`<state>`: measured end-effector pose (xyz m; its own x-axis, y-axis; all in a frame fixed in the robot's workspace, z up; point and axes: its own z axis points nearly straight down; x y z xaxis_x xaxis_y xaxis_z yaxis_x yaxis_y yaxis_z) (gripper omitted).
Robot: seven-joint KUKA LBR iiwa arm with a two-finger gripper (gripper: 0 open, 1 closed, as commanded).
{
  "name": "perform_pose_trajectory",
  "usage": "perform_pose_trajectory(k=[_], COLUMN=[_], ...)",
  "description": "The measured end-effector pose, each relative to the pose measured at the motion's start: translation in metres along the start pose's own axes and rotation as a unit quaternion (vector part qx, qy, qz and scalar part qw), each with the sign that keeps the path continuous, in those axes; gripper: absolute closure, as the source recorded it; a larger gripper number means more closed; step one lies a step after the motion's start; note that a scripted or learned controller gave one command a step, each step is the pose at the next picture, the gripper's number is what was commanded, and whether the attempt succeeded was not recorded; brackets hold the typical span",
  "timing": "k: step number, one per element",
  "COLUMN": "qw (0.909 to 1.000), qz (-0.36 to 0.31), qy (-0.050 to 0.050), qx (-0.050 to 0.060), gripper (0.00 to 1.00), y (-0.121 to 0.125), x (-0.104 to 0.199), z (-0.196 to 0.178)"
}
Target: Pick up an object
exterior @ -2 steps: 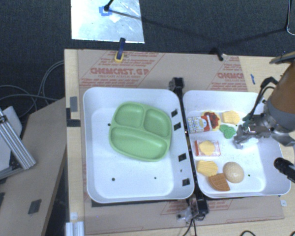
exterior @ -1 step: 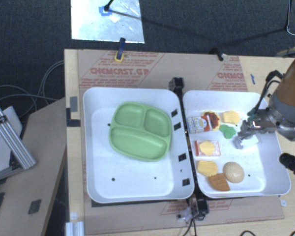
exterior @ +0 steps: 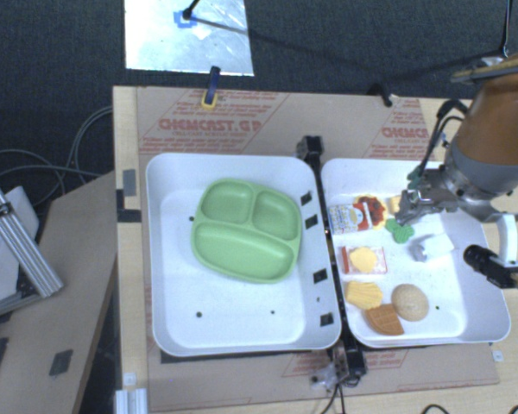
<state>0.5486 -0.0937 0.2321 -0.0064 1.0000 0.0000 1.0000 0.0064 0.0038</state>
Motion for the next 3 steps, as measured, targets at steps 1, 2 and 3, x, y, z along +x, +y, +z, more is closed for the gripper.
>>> perform_pose_trajectory(k=[1, 2, 3], qw=[1.0000, 1.0000, 1.0000], qz=[-0.001, -0.001, 0.000], qy=[0.000, 0.000, 0.000], qx=[-0.001, 0.000, 0.000], gripper=[1.00, 1.00, 1.00], y=[0.046, 0.069, 0.079], x=[0.028, 0.055, 0.052], z=[-0.006, 0.001, -0.001])
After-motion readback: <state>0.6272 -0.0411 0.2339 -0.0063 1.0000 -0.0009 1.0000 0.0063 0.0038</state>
